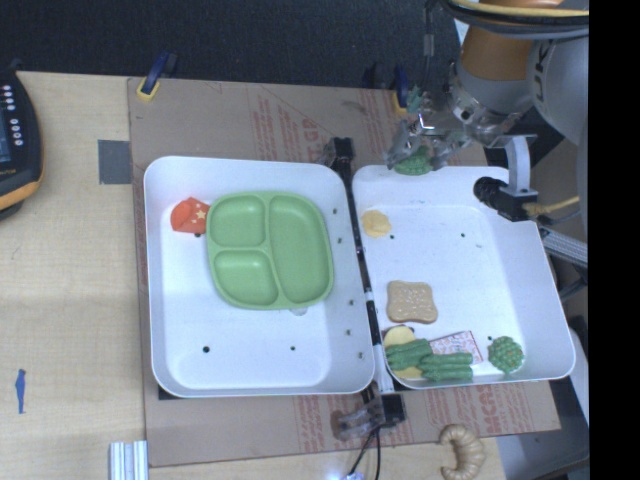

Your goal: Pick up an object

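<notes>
Cardboard-covered bench (250, 118), two white bins (160, 268), perhaps wooden tabletop (60, 298).

Gripper: gripper (418, 150) above the far rim of the right bin (520, 278) — a green item (412, 164) between its fingers.
Left bin: left bin (165, 298) holds a green divided plate (270, 249) with a red piece (188, 215) just beside it.
Right bin: yellow disc (376, 224), tan waffle (411, 302), green beans (432, 360), small card (456, 345), green broccoli-like piece (506, 353) — the last four near the front edge.
</notes>
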Controlling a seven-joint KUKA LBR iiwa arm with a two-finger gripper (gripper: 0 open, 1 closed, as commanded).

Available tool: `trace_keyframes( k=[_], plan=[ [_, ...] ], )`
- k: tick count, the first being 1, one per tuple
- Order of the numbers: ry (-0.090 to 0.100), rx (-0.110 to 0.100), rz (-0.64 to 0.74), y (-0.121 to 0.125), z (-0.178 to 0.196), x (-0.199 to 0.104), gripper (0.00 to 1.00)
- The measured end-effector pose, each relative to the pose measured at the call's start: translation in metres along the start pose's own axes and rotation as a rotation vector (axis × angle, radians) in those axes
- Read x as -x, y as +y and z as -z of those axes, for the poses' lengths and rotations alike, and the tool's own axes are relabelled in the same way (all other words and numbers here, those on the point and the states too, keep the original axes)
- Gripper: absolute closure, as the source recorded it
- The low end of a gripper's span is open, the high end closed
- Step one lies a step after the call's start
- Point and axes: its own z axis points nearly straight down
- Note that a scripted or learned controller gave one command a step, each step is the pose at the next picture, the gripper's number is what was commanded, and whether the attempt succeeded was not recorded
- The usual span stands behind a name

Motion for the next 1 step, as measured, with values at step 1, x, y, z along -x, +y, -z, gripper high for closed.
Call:
trace_keyframes(
  k=[1],
  plan=[
    [-0.003, -0.020, -0.007, -0.0618, -0.0259, -0.0464, 1.00]
  ],
)
